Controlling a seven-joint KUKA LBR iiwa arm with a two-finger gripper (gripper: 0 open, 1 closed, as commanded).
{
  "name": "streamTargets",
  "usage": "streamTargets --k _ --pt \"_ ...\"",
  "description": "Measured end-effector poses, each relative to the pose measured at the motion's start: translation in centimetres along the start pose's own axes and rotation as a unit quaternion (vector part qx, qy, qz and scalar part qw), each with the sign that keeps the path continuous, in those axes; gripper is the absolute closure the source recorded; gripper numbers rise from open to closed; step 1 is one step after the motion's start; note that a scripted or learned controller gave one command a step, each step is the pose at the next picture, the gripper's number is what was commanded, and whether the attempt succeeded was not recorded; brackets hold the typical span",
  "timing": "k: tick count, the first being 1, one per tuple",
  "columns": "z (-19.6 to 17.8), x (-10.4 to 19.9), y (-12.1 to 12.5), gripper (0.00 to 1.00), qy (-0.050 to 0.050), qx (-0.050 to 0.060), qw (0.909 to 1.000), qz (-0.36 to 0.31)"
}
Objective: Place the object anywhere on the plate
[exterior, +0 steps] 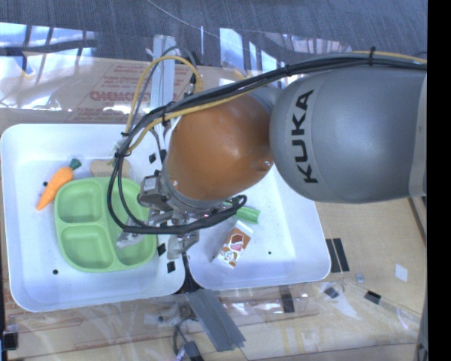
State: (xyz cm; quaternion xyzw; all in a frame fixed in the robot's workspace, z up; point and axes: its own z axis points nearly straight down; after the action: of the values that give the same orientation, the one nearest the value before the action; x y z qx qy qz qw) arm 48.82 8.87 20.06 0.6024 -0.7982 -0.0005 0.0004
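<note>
Over the plate's [86, 232] 3 o'clock edge I see the gripper [154, 235]; grip state unreadable. Carrot [55, 186] at the plate's 10 o'clock, carton [233, 247] in the right bin [301, 239].

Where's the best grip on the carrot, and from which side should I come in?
Grip the carrot across its orange body, near the thicker end by the green top, coming straight down from above. It lies flat and slanted in the left bin, just off the plate's upper left corner, so set the fingers crosswise to its length.
</note>
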Motion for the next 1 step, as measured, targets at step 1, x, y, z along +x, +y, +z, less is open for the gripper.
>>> streamTargets --k 1 --pt "3.42 -0.93 1.45 0.0 0.0 0.0 0.9958 -0.092"
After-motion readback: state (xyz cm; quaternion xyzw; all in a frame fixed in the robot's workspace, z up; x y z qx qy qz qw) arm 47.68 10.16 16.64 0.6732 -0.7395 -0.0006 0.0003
